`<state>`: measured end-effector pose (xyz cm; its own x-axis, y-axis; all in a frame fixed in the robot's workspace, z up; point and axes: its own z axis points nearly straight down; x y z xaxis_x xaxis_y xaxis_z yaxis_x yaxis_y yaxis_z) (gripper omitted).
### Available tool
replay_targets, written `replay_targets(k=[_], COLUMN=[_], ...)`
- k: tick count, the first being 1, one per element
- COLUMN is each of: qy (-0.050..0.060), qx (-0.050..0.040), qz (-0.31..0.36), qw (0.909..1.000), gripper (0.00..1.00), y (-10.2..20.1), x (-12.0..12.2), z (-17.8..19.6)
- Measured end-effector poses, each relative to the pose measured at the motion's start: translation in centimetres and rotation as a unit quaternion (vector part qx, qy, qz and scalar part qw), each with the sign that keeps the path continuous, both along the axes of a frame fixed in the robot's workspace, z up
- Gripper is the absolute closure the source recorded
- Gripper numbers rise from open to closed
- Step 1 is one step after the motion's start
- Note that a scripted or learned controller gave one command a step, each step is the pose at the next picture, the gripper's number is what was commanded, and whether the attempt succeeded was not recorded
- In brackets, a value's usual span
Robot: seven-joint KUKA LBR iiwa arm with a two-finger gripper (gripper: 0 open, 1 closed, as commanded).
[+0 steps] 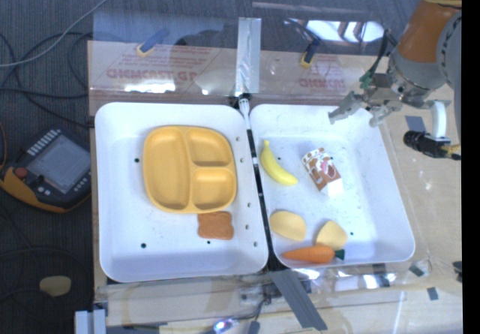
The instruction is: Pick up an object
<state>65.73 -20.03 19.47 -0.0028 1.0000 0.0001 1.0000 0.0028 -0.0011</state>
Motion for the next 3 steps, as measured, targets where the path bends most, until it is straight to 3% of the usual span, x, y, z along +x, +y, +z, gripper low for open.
replay_targets(k=[1, 2, 3], qy=[0.0, -0.01, -0.005], qx=[-0.0001, -0.0057, -0.0032], qz=[-0.001, 0.014, 0.022], qw=[1.0, 0.9998, 0.9997], gripper=[0.0, 0.0, 0.0], y=[3.1, 5.4, 0.6], x=[-5.0, -6.2, -5.5], z=[-7.4, -10.1, -10.6])
